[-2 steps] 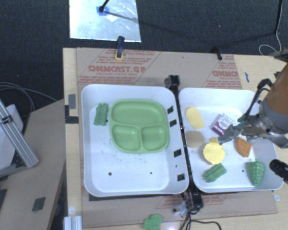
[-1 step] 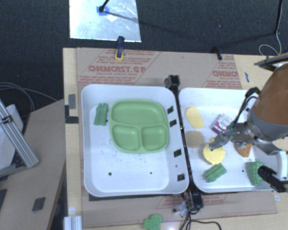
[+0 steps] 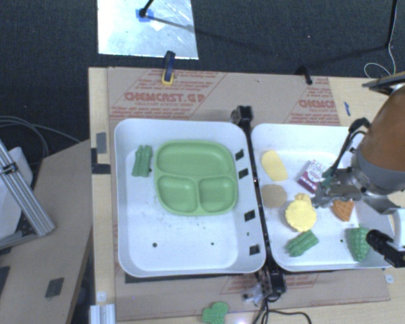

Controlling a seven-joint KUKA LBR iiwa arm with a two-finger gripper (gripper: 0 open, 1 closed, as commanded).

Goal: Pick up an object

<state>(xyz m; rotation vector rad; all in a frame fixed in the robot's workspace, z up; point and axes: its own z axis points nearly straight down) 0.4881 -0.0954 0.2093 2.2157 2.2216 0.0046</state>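
One green toy (image 3: 216,311) on the bench edge; one green tray (image 3: 194,177); claw (image 3: 326,196), grip unclear, over right bin (image 3: 327,261).

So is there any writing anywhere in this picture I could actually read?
"CHEMCAST. G P": red print on the brown board under the bins, left side behind the left bin.
The same red print repeats on the right behind the right bin, at a slant, too blurred to read fully.
The small pink packet: print too small to read.
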